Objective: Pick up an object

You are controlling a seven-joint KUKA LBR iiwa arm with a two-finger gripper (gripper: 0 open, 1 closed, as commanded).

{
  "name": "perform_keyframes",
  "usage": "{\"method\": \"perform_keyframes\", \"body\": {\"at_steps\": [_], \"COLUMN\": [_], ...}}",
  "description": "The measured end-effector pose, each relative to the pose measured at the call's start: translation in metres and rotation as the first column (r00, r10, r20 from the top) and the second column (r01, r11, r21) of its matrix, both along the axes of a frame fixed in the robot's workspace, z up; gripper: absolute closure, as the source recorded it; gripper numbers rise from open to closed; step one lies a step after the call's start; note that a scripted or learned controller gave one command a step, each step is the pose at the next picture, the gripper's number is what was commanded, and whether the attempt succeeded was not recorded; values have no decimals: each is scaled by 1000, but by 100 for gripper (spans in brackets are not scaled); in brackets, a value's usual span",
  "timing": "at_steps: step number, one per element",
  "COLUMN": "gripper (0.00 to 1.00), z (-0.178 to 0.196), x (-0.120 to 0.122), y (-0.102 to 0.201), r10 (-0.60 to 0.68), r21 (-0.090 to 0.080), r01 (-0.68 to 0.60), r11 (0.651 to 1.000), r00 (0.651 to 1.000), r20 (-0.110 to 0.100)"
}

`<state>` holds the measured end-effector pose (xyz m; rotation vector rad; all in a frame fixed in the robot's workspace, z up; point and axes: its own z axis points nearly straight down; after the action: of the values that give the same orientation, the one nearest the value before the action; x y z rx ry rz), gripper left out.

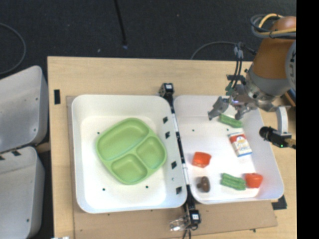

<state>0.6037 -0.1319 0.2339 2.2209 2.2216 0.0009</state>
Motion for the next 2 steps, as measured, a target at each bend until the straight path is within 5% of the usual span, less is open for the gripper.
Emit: {"method": "perform_keyframes", "body": {"at_steps": [2], "gripper": [0], "z": [-120], "x": [-10], "y": [-1], "r10": [-3], "r21": [-1], "r01": [3], "r11": [1000], "r00": [1000], "r20": [-6]}}
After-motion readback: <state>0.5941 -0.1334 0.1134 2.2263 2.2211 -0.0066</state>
